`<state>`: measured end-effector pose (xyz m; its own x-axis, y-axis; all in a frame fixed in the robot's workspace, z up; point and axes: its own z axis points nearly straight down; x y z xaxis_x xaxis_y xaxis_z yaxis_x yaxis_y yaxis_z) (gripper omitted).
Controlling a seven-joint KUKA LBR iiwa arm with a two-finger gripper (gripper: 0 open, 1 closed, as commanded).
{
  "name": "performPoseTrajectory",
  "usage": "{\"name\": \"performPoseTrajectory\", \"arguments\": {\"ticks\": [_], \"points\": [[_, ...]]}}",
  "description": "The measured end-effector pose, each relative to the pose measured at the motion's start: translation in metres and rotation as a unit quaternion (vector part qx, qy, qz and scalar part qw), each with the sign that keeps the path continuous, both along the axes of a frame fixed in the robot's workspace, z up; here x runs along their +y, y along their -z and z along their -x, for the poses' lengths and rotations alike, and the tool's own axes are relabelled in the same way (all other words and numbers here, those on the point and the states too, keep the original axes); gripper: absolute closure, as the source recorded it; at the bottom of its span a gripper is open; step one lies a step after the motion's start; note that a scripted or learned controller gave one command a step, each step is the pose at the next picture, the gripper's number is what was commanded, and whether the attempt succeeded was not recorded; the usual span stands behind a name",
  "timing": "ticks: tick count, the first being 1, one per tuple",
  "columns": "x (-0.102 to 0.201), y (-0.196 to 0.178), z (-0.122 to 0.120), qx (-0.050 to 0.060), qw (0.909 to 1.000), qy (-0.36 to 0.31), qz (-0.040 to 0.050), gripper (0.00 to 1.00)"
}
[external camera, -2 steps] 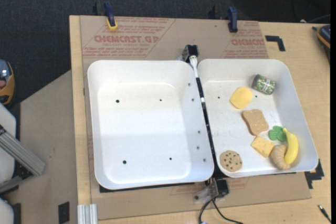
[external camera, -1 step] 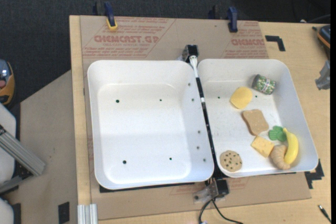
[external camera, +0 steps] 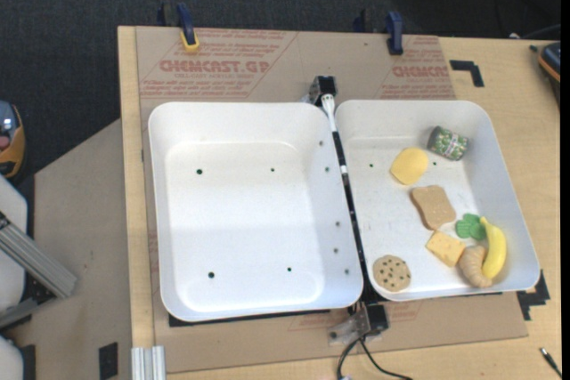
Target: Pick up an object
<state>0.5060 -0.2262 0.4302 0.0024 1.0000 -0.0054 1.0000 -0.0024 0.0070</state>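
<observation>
White plastic forms the two shallow bins side by side on my worktop [external camera: 267, 62], a board under brown paper printed with red lettering, held at its far edge by two blue clamps [external camera: 187, 22]. The left white bin [external camera: 240, 218] shows a few dark dots on its floor. Everything I could pick up lies in the right white bin [external camera: 374, 191].

Taking that bin as a clock face:
- A small green and silver can [external camera: 448, 142] lies on its side at about 1 o'clock, near the far wall.
- A round pale-yellow piece [external camera: 410, 165] sits at about 11 o'clock, near the can but apart from it.
- A tan slice of toy bread [external camera: 434, 206] lies near the centre.
- A round brown cookie with dark chips [external camera: 391, 273] lies alone at 7 o'clock, close to the near rim.
- A yellow cheese wedge [external camera: 443, 248], a green leafy piece [external camera: 469, 227], a yellow banana [external camera: 494, 249] and a tan lumpy piece [external camera: 473, 267] crowd together from 4 to 5 o'clock (the banana seems to touch the leafy and the lumpy one).

Whether my gripper is open or closed, I cannot tell.
</observation>
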Motion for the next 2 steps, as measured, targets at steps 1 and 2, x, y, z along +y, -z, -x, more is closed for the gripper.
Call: {"name": "performPoseTrajectory", "arguments": {"ticks": [1, 2], "points": [[0.007, -0.113, -0.037, -0.005, 1.0, -0.003, 0.0012, 1.0], [0.103, 0.032, 0.01, 0.012, 0.9999, -0.005, -0.0062, 1.0]]}}
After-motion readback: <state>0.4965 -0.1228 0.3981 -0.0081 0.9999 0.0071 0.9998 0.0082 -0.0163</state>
